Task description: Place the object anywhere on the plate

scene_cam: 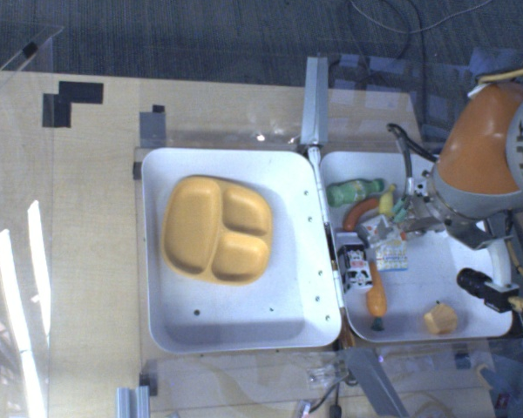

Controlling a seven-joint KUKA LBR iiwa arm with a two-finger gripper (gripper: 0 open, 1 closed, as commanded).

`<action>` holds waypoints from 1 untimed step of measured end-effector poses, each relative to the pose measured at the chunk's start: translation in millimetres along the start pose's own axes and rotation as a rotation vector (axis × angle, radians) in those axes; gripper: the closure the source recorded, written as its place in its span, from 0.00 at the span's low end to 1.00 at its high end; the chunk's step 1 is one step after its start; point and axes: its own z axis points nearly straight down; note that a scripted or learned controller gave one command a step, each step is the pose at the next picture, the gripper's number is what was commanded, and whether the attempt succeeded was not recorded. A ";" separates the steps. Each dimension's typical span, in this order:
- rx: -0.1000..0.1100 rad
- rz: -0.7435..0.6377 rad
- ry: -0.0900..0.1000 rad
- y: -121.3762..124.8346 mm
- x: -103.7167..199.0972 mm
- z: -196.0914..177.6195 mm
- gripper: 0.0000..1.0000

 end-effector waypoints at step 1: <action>-0.003 -0.127 0.000 95.2 88.0 -15.3 1.00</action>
